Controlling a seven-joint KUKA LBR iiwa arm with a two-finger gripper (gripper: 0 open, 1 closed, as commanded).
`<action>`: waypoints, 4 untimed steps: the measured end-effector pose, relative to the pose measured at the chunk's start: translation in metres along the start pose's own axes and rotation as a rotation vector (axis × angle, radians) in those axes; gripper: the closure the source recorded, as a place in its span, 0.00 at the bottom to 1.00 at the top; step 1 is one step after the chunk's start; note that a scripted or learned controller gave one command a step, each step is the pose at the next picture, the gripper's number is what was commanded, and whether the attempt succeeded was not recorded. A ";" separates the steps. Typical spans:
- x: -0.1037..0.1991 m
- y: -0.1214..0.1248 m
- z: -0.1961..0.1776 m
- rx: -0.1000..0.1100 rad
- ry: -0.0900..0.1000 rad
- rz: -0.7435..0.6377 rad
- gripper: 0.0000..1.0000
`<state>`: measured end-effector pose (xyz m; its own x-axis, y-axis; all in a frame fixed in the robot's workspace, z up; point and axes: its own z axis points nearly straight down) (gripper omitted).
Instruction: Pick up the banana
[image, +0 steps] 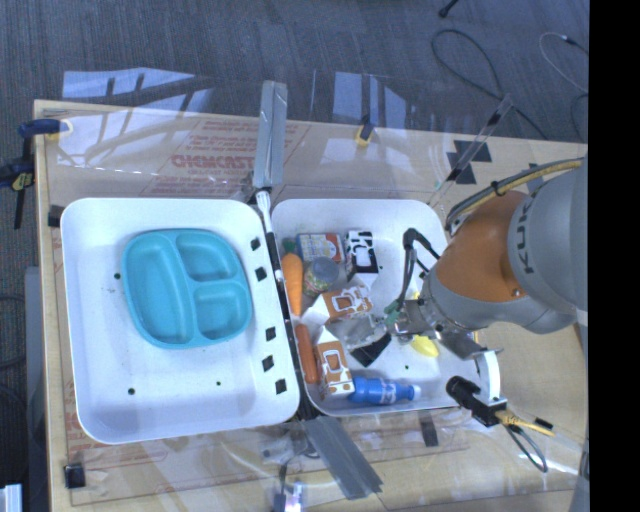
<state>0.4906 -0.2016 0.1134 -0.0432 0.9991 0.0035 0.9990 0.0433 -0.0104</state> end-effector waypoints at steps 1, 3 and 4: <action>-0.010 -0.014 -0.113 -0.006 -0.003 -0.123 0.00; -0.009 -0.008 -0.081 -0.003 -0.002 -0.084 0.00; -0.010 0.004 -0.080 -0.004 -0.003 -0.075 0.00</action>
<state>0.4956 -0.2119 0.1934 -0.1180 0.9930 0.0016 0.9930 0.1180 -0.0059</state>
